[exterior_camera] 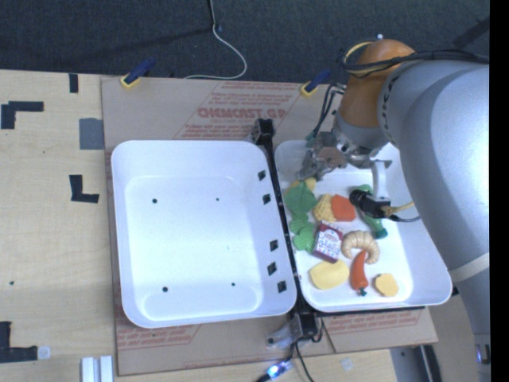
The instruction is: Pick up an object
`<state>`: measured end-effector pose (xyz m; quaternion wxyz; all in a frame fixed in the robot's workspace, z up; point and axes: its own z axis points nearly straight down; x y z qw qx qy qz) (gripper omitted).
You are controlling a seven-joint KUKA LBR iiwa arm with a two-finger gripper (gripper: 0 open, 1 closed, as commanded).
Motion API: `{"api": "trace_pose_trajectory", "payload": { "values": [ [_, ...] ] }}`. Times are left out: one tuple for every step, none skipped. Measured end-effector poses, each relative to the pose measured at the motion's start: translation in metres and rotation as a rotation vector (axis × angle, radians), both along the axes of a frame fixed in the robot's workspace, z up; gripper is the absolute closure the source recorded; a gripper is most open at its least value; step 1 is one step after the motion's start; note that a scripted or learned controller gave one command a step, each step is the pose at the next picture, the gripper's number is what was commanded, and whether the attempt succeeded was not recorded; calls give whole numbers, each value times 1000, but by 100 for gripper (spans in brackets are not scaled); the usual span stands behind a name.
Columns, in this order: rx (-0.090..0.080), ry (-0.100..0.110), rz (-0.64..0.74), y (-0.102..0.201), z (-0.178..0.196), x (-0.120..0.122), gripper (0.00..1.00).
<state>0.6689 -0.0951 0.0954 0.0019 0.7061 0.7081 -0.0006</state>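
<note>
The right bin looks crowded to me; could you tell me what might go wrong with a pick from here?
The toys in the right bin lie packed and touching, so the gripper, sitting near the far rim above the green leafy piece, may nudge neighbours or close on two at once. It is also close to the bin's dividing wall, which could block a finger.

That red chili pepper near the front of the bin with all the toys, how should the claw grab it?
Probably across the middle of the red chili pepper, coming straight down from above. It lies flat and long, so its narrow width suits two fingers. The croissant and yellow piece sit close beside it, so the gripper has little room either side.
</note>
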Motion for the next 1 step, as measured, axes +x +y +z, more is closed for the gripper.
{"api": "trace_pose_trajectory", "payload": {
  "values": [
    [2,-3,-4,-8,-8,-38,100]
  ]
}}
